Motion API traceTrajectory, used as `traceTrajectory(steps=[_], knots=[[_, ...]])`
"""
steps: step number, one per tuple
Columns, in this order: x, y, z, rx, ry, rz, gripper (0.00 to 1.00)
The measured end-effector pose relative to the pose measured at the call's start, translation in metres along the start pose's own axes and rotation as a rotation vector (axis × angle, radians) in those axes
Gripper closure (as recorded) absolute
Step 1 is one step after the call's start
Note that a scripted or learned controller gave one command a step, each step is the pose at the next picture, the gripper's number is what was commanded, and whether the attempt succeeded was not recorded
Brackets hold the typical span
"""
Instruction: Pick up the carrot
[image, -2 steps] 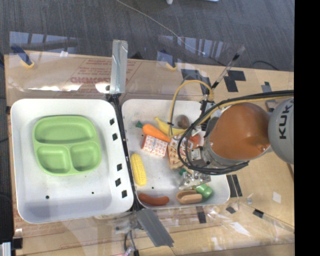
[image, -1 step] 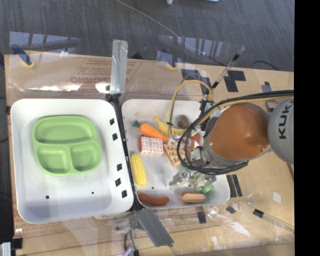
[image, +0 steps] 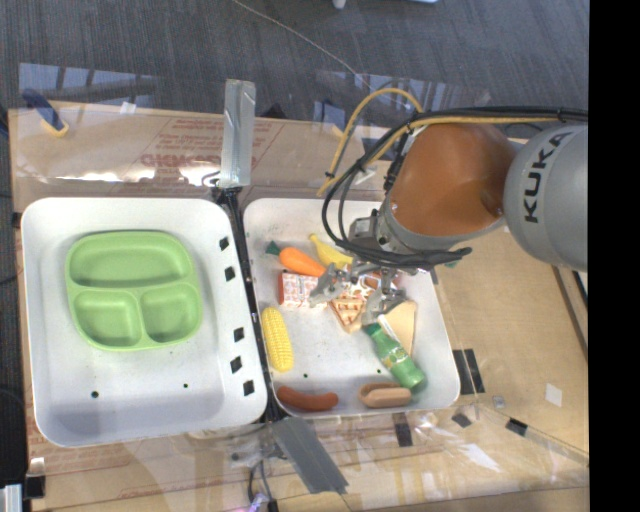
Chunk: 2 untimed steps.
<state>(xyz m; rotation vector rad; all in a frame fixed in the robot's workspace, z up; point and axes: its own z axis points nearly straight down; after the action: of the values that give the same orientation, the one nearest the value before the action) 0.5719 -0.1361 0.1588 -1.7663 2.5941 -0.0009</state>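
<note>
From the camera view we find the carrot in the right bin, lying near its back-left corner, just behind the small red-and-white box and beside the banana. We judge it a light, stiff, smooth plastic toy, best pinched across its thick orange middle. The gripper hangs low to the right of that box, over the pizza slice; whether it is spread or closed we cannot tell. The carrot lies apart from it, up and left.

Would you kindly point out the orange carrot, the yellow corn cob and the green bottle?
orange carrot (image: 301, 262), camera view, mid-body.
yellow corn cob (image: 277, 338), camera view, middle.
green bottle (image: 398, 360), camera view, body.
</note>
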Motion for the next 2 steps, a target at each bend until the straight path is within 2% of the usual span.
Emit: traceTrajectory(steps=[1,2], knots=[[-0.040,-0.044,0.062,0.009,-0.002,-0.110,0.00],[-0.040,-0.046,0.050,0.013,-0.005,-0.110,1.00]])
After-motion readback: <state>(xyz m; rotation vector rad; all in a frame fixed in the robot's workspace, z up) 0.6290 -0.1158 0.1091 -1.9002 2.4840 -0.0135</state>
